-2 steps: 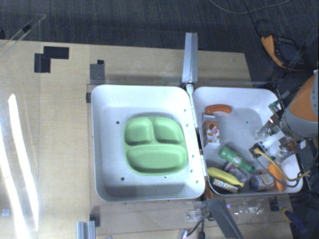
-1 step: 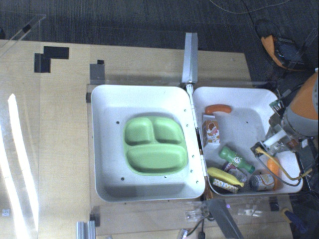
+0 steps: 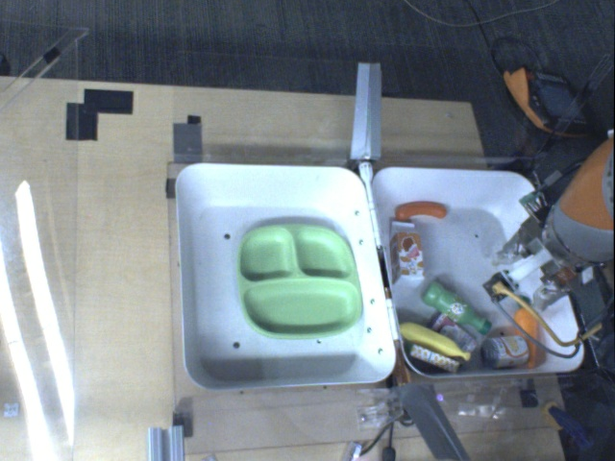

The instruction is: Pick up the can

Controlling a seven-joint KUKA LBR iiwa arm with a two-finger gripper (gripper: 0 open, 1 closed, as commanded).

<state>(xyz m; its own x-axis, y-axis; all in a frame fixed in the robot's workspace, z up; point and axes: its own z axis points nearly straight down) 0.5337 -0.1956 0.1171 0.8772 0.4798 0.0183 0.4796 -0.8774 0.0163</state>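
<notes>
- The can (image 3: 506, 351) lies on its side in the near right corner of the right bin (image 3: 461, 200); it is a short grey metal cylinder with an orange patch on the end that faces right.
- No writing or brand can be read on the can; its label is too small and blurred.
- Just left of the can a green bottle (image 3: 452, 307) with a dark cap lies tilted, and in front of that a yellow banana (image 3: 430, 340) rests against the bin's near wall.
- A small carton (image 3: 409, 254) with a red and white label lies further back along the left wall; its print cannot be read. Behind it sits an orange sausage-shaped piece (image 3: 421, 210).
- The tool (image 3: 514, 281) hangs over the right side of the same bin, above and behind the can and apart from it; whether its fingers are open or closed I cannot tell.
- An orange cable loops from the tool toward the can.
- The left bin (image 3: 207, 257) holds a green divided tray (image 3: 298, 279), on the pale wooden bench (image 3: 96, 257).
</notes>
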